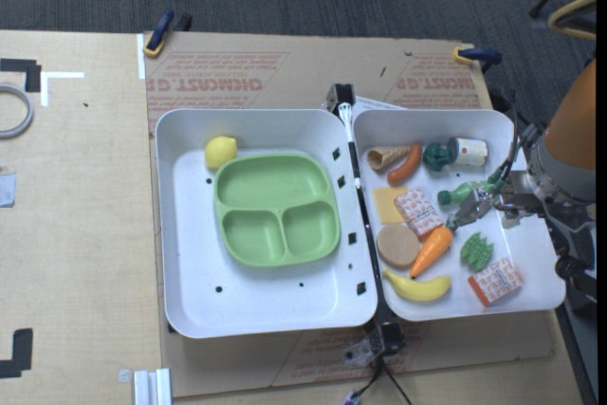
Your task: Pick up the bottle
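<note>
The bottle [459, 152] lies on its side near the back of the right bin [531, 299]; it has a white body and a dark green cap pointing left. My gripper [472, 207] reaches in from the right and hangs low over the bin's middle, a short way in front of the bottle and apart from it. Its tip is beside a small green item [454, 195] and just above the carrot [433, 247]. Nothing is visibly held.
The right bin also holds a sausage [406, 163], a cone [382, 156], a cheese slice [385, 201], a red-white packet [416, 210], a round bun [397, 246], a banana [418, 287], greens [476, 251] and a red box [495, 282]. The left bin holds a lemon [220, 150] and a green divided plate [277, 209].
</note>
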You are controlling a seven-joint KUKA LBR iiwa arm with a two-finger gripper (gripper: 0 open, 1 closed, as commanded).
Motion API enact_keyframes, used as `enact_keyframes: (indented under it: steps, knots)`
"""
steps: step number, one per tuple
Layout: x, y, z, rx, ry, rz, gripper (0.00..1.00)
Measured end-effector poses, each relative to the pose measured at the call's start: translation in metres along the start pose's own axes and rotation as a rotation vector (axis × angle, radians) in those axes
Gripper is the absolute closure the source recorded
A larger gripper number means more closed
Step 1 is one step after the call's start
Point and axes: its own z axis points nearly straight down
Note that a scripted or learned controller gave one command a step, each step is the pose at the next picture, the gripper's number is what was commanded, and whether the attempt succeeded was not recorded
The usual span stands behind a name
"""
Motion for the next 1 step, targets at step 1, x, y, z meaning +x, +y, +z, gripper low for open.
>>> enact_keyframes:
  steps: [1]
  knots:
    - [-0.0003,0.0003,-0.0093,0.0,-0.001,0.001,1.0]
